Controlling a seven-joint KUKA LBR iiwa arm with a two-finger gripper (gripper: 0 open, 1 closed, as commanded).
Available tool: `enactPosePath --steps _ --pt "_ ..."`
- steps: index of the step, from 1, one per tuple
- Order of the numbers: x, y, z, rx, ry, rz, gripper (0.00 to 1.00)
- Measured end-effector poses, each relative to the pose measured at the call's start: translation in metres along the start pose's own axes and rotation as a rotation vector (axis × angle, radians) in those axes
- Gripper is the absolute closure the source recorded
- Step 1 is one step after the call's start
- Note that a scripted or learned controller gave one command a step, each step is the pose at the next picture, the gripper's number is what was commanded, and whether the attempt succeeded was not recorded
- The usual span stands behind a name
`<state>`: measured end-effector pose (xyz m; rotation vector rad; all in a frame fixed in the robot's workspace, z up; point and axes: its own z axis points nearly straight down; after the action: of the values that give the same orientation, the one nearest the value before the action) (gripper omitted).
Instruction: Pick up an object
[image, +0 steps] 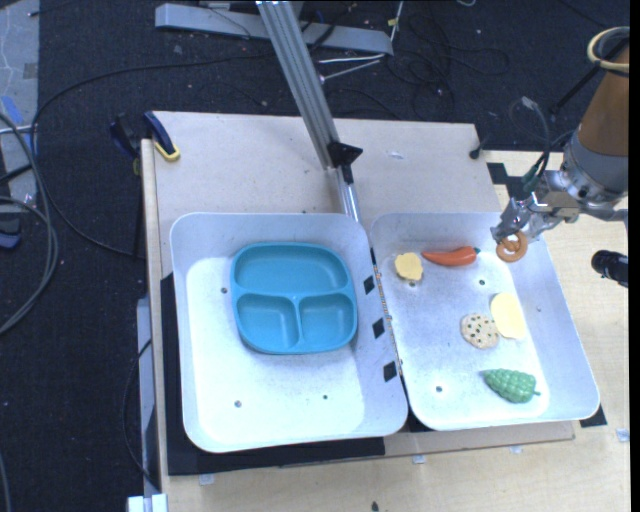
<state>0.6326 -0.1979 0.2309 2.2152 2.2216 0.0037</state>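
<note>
My gripper (514, 234) hangs over the far right corner of the right bin (560, 330), reaching in from the right. A small brown ring (511, 248), like a pretzel or doughnut, sits between its fingertips, and the fingers are shut on its top. In the same bin lie an orange-red pepper (450, 256), a yellow lump (408, 266), a chocolate-chip cookie (479, 330), a pale yellow slice (509, 316) and a green bumpy piece (511, 385). The pepper lies just left of the gripper.
The left bin (200, 390) holds a blue divided plate (295, 297). A metal pole (305, 85) slants from the top down to the gap between the bins. Bare bench lies behind the bins, and cables run over the dark floor.
</note>
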Motion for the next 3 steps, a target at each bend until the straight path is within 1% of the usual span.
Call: enactPosePath --steps 1,2,3 --pt "0.048 -0.003 -0.003 0.004 0.003 -0.004 1.0" --pt "0.105 -0.018 -0.012 0.004 0.003 -0.005 1.0" --pt "0.153 -0.032 0.001 0.007 0.003 -0.004 1.0"
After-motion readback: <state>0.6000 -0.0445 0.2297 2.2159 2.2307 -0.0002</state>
